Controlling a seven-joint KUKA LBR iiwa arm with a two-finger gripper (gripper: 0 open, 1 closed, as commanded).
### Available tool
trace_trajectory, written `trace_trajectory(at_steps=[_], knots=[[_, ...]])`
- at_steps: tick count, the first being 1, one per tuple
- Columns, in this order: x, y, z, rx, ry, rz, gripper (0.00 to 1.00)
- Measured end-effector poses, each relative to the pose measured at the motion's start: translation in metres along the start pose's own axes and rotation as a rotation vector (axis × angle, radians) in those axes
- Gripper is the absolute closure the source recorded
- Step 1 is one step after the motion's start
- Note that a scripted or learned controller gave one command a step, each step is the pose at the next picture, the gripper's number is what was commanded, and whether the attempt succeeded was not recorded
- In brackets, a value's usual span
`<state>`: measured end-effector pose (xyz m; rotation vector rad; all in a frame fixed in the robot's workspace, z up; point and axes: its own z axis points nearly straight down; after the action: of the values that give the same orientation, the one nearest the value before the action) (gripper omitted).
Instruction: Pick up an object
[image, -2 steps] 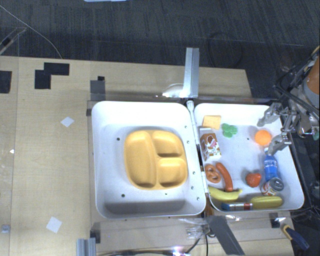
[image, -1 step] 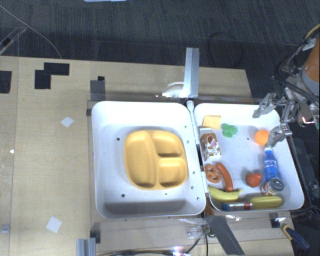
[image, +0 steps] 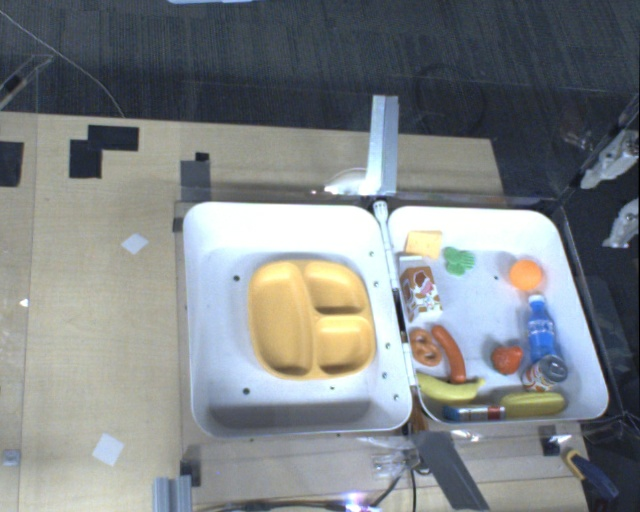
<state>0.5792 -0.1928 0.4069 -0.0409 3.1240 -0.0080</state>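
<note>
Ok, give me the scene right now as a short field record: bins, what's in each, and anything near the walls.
left bin: holds a yellow divided tray, roughly centred
right bin: holds the small items
top of right bin: yellow block, green toy, orange ball
along divider wall: snack box, pretzel, sausage
right side: blue bottle, can, red item
front wall: banana, marker

left bin (image: 215, 300): tray (image: 308, 317) centred | right bin (image: 560, 250): middle open, items edging
</note>
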Motion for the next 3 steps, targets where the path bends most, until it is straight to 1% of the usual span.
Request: trace_trajectory(at_steps=[1,2,3], knots=[[0.032,-0.012,0.096,-0.005,0.011,-0.096,0.00],[0.040,-0.009,0.235,-0.004,0.016,0.278,0.00],[0.085,-0.009,0.316,0.000,0.001,0.396,0.00]])
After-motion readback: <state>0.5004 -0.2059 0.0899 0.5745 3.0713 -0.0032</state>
